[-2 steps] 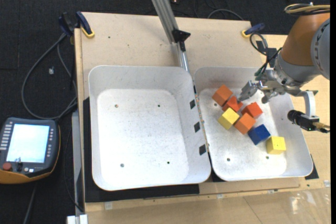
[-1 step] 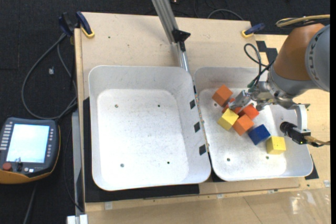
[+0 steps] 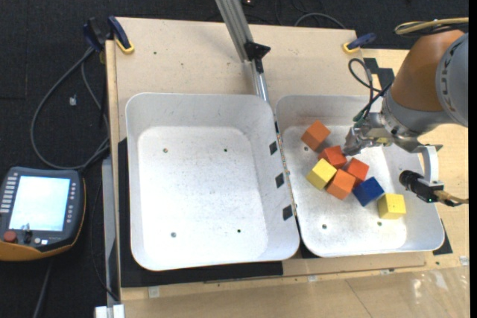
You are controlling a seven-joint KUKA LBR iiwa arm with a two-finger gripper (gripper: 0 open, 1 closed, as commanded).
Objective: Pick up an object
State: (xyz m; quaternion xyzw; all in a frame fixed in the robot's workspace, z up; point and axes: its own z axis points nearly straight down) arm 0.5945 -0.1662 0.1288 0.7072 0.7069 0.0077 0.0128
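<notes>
Nearest the lens: yellow cube point(image 3: 391, 205), alone toward the right bin's point(image 3: 358, 242) near right corner. Blue cube point(image 3: 368, 191) just beside it, up and left. Touching cluster at mid-bin: orange cube point(image 3: 342, 183), yellow cube at the cluster's left point(image 3: 323, 173), red cube point(image 3: 358, 169) and second red cube point(image 3: 334, 156) behind. Lone orange cube point(image 3: 316, 136) set apart toward the far left corner of that bin.

Gripper point(image 3: 358, 144) low over the cluster's far side, just above the red pair (finger state hidden from this angle; cannot tell released or clenched, nothing visibly between the fingers). Grey arm with orange band point(image 3: 428, 78) over the bin's far right edge.

Left bin point(image 3: 149, 115) alongside, rims meeting at mid-bench. Bench point(image 3: 186, 48) pale board, with clamps point(image 3: 119, 37) at far left corner and far right point(image 3: 359, 42). Metal pole point(image 3: 227, 0) slanting down from the far edge to the bins' shared rim. Teach pendant point(image 3: 39, 212) off the bench's left edge, screen lit.
</notes>
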